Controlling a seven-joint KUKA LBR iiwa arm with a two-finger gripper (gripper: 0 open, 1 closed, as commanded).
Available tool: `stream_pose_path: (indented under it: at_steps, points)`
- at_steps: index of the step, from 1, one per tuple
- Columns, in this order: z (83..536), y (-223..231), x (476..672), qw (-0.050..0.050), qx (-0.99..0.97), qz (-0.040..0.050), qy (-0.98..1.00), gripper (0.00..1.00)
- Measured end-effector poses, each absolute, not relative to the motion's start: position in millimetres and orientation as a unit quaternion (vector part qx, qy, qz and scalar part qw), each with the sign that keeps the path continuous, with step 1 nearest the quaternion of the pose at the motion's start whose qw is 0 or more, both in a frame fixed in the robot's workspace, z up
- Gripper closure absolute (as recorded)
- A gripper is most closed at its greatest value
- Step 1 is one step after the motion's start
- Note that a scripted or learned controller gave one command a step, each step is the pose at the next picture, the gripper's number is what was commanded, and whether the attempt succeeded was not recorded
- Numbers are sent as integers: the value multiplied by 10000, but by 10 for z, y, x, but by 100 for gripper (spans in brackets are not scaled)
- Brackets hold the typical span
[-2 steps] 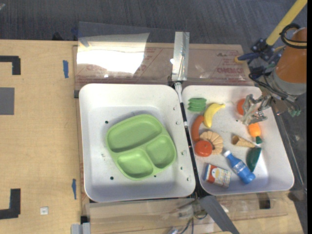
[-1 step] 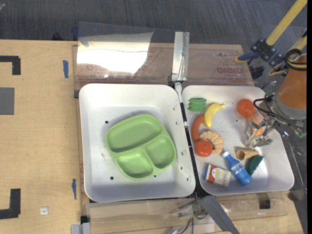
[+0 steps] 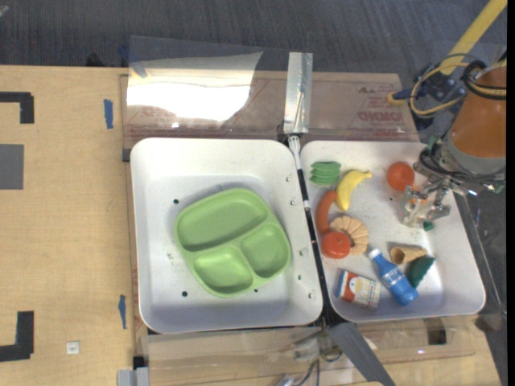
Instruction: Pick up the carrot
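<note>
Wooden bench (image 3: 56,240) carries two shallow white bins side by side, with dark grey carpet floor (image 3: 241,10) beyond its far edge and blue tape bits on the wood. Left bin (image 3: 153,296) holds a green divided plate (image 3: 233,240). Right bin (image 3: 467,296) holds the carrot (image 3: 323,209) at its left wall, beside a banana (image 3: 352,186), tomato (image 3: 337,244), can (image 3: 358,289) and blue bottle (image 3: 394,278). Gripper (image 3: 424,207) hovers low at the bin's right side, well apart from the carrot; fingers look narrowly parted, holding nothing. Clear plastic sheet (image 3: 193,95) lies behind the bins.
</note>
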State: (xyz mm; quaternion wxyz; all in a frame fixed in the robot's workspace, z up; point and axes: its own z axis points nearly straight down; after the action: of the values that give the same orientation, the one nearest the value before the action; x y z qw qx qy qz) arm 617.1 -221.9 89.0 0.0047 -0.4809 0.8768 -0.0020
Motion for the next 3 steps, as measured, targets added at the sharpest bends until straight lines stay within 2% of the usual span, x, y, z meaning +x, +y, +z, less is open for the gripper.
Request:
stream_pose_path:
  at_steps: [1, 2, 3]
  points:
    - [1538, -2215, 6660, 69, -2236, -18, 9747, 100]
    - [963, -2227, 6031, 47, -3629, -19, 9318, 100]
    - [946, -2224, 6022, 36, -3629, -8, 9318, 0]
